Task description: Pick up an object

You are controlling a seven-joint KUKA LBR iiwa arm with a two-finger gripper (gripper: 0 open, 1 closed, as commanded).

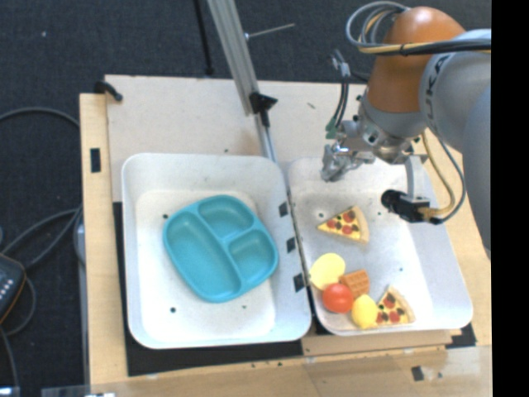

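Note:
My gripper [333,169] hangs over the far left corner of the right bin [430,255], its tip pointing down, with nothing seen between its fingers. A pizza slice [345,224] lies just in front of it on the bin floor, a short way apart. At the bin's near side sit a yellow round piece [328,268], a red tomato [336,298], an orange waffle-like piece [357,282], a yellow lemon-like piece [364,311] and a second pizza slice [396,308], bunched together.
The left bin [149,222] holds a teal divided plate [220,246]. A slanted metal pole [240,64] rises behind the bins. A black clip with cable [405,205] hangs from the arm over the right bin's far side.

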